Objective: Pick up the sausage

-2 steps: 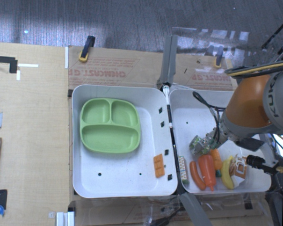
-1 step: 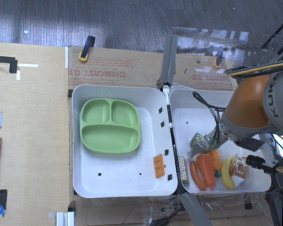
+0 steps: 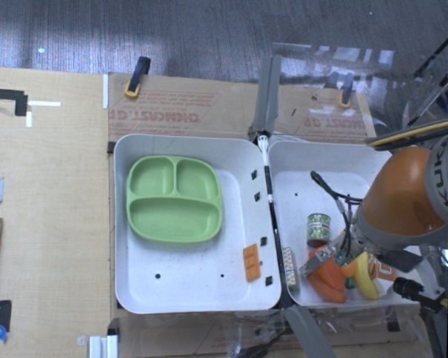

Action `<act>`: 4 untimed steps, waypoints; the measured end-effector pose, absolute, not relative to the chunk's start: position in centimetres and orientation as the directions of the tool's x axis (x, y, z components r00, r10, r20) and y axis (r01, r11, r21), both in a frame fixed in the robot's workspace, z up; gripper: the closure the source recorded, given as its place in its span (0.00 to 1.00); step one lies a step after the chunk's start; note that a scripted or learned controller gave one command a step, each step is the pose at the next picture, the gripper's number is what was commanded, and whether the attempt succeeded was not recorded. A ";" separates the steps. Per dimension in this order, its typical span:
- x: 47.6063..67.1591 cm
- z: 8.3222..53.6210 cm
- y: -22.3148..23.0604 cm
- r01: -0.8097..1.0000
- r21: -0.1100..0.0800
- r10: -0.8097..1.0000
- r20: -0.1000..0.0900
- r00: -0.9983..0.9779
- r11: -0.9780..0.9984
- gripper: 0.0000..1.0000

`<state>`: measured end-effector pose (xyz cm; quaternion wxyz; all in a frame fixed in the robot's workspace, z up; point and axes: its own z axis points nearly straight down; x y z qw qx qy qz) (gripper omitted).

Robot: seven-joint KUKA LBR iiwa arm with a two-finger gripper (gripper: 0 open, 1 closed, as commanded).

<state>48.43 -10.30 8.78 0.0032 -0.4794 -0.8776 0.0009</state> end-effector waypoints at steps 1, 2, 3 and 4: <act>48.5 9.5 -10.5 0.844 -0.005 0.844 0.006 -0.536 0.536 1.00; 48.5 9.5 -10.5 0.844 -0.005 0.844 0.006 -0.536 0.536 0.00; 48.5 10.0 -10.6 0.846 -0.008 0.846 0.008 -0.533 0.533 1.00; 53.8 18.8 -4.1 0.687 -0.003 0.687 0.002 -0.726 0.726 1.00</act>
